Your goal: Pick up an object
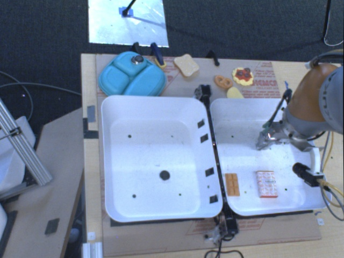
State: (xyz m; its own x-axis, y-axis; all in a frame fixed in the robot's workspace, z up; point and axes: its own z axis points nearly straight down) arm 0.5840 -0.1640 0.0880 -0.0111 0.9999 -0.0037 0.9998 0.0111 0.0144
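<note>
In the right bin (301, 203), an orange waffle-like cracker (231, 184) lies near the front left corner. A small red and white box (266, 184) lies just to its right. My gripper (265, 140) hangs low over the middle of this bin, behind the box and apart from both items. The grey arm with its orange band (312, 98) comes in from the right. A small dark round piece (164, 174) sits on the floor of the left bin (115, 144).
Behind the bins lie a blue divided plate (131, 75), a toast slice (186, 65), a pretzel (222, 81), a small pizza (243, 75) and a yellow piece (234, 93). Black clips (205, 138) line the wall between the bins.
</note>
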